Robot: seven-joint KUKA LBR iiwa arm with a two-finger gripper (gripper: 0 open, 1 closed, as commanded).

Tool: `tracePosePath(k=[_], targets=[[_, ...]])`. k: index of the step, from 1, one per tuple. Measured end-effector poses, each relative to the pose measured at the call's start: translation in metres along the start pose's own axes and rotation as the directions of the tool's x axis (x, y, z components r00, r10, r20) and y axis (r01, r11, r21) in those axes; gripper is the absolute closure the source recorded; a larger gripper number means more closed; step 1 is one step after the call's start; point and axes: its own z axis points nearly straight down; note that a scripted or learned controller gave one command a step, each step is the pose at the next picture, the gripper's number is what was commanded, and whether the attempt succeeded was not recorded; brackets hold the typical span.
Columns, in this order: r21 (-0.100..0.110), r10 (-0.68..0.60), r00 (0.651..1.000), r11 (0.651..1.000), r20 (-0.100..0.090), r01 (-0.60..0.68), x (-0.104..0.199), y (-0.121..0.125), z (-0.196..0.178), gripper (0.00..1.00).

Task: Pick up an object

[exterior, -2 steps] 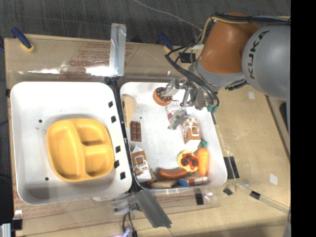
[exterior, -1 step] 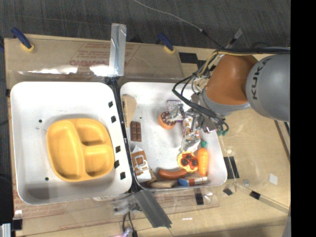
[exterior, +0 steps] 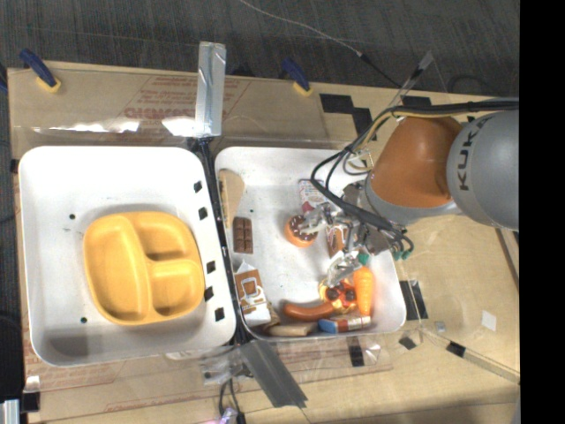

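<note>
- I see the arm [exterior: 441, 170] reaching in from the right over the right bin [exterior: 265, 162]; white letters "KU" read sideways on its grey housing, above the orange band.
- The gripper [exterior: 340, 237] hangs over the middle of the right bin among dark cables. I cannot tell how its claw stands, and I see no object caught in it.
- Just left of the gripper lies a small round donut-like toy [exterior: 302, 230] with a brown and pink top.
- Near the right bin's near-right corner lies an orange carrot [exterior: 363, 291], and touching its left side a yellow and red toy [exterior: 337, 295] I cannot name.
- Along the near wall I see a brown sausage [exterior: 305, 310], and right of it a marker-like stick [exterior: 346, 324] with blue and red ends.
- A brown chocolate bar [exterior: 243, 234] lies by the bin's left wall; nearer to me a waffle-like piece [exterior: 251, 290] lies against that wall.
- The left bin [exterior: 53, 175] holds a yellow divided tray [exterior: 141, 268].
- On the cardboard bench [exterior: 106, 95] beyond the bins is faint red printing, too washed out for me to read.
- Blue clamps [exterior: 40, 71] grip the far edge of the bench.
</note>
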Motion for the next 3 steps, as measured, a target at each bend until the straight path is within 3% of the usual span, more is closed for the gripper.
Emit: tracePosePath(k=[1,2,3], targets=[[-0.001,-0.063,0.998,0.998,-0.001,0.063,0.023,0.007,0.000,0.00],[-0.001,-0.071,0.997,0.997,0.001,0.071,0.021,0.009,-0.010,1.00],[0.001,0.007,1.000,1.000,0.001,-0.007,-0.025,0.036,-0.131,1.00]])
